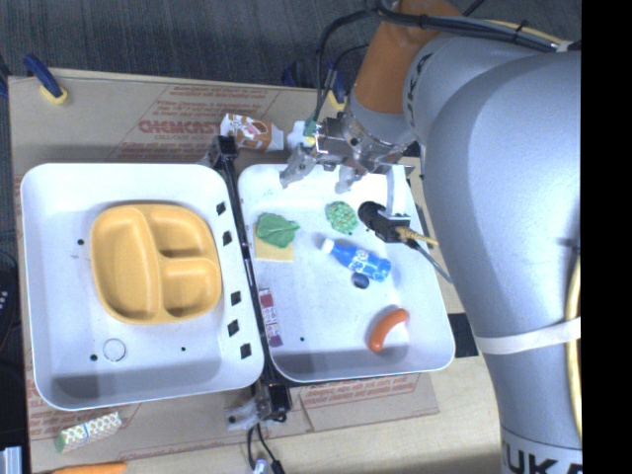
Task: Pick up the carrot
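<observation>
We see the gripper (318, 174) hanging over the far edge of the right bin (425, 349), its 2 metal fingers spread apart and holding nothing. The carrot (387, 328), a smooth, curved orange piece, lies near that bin's near right corner, well apart from the gripper. A glossy blue bottle (356, 258) lies between them. The left bin (49, 265) holds a molded yellow divided tray (156, 261).

arm (494, 166): bulky grey shell | orange wrist band | black cables | metal gripper (321, 173)
</observation>
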`<state>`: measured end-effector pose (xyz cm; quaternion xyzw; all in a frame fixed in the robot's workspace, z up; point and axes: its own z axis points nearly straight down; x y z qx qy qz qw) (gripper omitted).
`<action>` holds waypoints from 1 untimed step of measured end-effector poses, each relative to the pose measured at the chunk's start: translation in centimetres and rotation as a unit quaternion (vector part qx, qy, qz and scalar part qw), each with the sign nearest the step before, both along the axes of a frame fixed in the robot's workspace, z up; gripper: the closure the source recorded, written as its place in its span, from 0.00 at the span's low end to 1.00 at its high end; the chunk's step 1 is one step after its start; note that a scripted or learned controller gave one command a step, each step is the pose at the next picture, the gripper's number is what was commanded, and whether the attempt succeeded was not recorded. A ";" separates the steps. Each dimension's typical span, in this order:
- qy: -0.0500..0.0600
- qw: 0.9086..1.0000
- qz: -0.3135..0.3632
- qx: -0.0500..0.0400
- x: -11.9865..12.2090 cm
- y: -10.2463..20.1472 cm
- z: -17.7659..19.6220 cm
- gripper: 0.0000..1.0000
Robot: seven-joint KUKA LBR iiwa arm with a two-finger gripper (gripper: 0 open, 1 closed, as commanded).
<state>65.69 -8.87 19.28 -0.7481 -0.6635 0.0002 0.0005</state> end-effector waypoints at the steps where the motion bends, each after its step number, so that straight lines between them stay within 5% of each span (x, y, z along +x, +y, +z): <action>1: 0.003 0.999 -0.054 0.000 -0.9 -0.3 -6.6 0.00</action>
